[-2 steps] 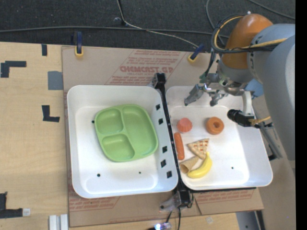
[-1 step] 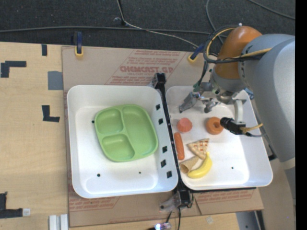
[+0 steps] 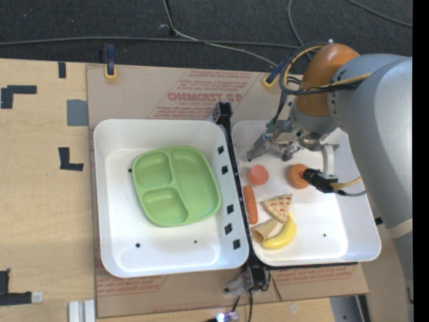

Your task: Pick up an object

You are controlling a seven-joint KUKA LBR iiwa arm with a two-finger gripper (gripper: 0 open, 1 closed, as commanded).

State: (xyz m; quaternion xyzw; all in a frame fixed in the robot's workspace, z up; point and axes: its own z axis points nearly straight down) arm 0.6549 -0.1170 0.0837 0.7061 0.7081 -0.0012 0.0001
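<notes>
The grey arm [image 3: 389, 133] looms at the frame's right, its pincer [image 3: 271, 146] spread open and empty over the right bin [image 3: 335, 247]. Just below lies a pink ball [image 3: 259, 175], apart from the sausage [image 3: 250, 204]; I'd descend straight, straddling it squarely before closing.

The only writing I can see is faded red print across the flat brown cardboard sheet [image 3: 201, 96] lying under the two white bins, and from here its upside-down letters are too faint and blurred for me to read.
</notes>
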